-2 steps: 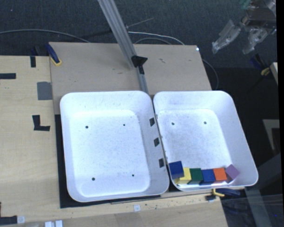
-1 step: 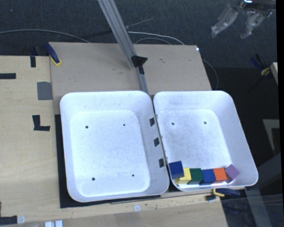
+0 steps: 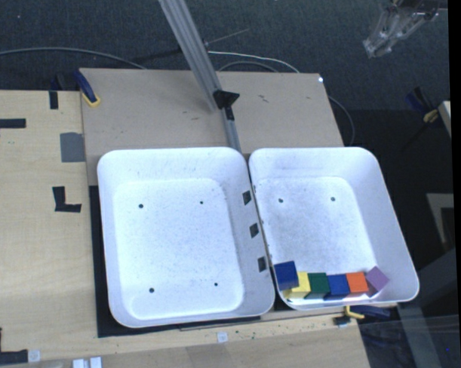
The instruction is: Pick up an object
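Several small blocks lie in a row along the near wall of the right bin (image 3: 363, 161): a blue block (image 3: 285, 273), a yellow one (image 3: 298, 288), a green one (image 3: 318, 283), another blue one (image 3: 338, 285), an orange one (image 3: 357, 282) and a purple one (image 3: 377, 277). My gripper (image 3: 382, 40) hangs high at the top right, beyond the bench and far from the blocks. Its fingers are open and hold nothing.
The left bin (image 3: 169, 155) sits beside the right one, with black clips (image 3: 254, 230) along their shared edge. A slanted metal post (image 3: 194, 49) rises behind the bins. Clamps sit at the bench's far left corner (image 3: 87, 90) and near right edge (image 3: 358, 313).
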Robot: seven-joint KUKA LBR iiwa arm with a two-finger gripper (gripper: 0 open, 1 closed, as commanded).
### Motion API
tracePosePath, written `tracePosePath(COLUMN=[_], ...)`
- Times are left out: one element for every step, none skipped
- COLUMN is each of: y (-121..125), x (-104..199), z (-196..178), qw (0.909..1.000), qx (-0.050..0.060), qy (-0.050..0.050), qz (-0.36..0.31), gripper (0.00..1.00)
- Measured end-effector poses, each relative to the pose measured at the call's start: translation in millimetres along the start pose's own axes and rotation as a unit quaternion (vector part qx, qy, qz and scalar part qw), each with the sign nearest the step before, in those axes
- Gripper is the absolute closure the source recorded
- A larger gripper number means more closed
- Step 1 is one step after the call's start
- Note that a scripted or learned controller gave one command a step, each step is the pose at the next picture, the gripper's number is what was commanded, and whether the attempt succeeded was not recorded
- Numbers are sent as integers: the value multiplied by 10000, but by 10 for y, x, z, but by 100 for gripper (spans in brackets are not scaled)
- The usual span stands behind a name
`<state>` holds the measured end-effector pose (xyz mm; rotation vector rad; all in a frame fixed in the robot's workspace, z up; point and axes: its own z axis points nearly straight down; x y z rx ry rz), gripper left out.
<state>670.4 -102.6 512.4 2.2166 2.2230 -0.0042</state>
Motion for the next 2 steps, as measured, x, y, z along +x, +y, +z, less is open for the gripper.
tracePosePath(y=[0,-683], x=[0,-584], z=[7,408], qw=[10000,10000], qx=[6,27], qy=[2,12], qz=[0,46], gripper=[0,0])
